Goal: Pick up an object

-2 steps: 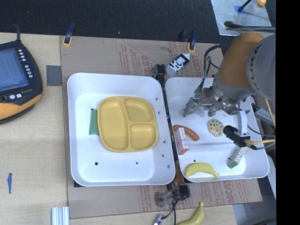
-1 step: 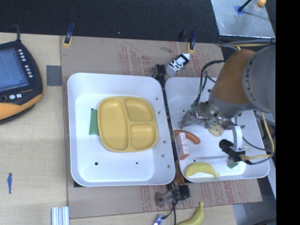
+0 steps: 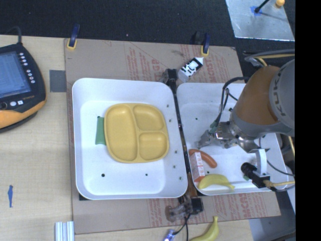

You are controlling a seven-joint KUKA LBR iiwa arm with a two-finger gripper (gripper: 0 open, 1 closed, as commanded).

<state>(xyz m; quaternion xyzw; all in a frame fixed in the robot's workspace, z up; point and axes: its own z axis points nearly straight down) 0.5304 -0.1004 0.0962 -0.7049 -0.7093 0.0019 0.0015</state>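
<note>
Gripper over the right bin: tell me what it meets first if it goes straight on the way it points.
The gripper points toward the bins' shared divider and slightly down. It would likely first meet the right bin's bare white floor; depth is unclear. The sausage and banana lie nearer the camera, off that line.

Grey KUKA arm [image 3: 283,92], rounded casing, dark lettering partly readable on the shell. Broad orange band [image 3: 255,97] above the wrist. Thin black cable looped along the band's left side. Metallic silver gripper [image 3: 216,134] assembly below the band, small red spot on it. White bracket and black fitting nearer, right.
</note>
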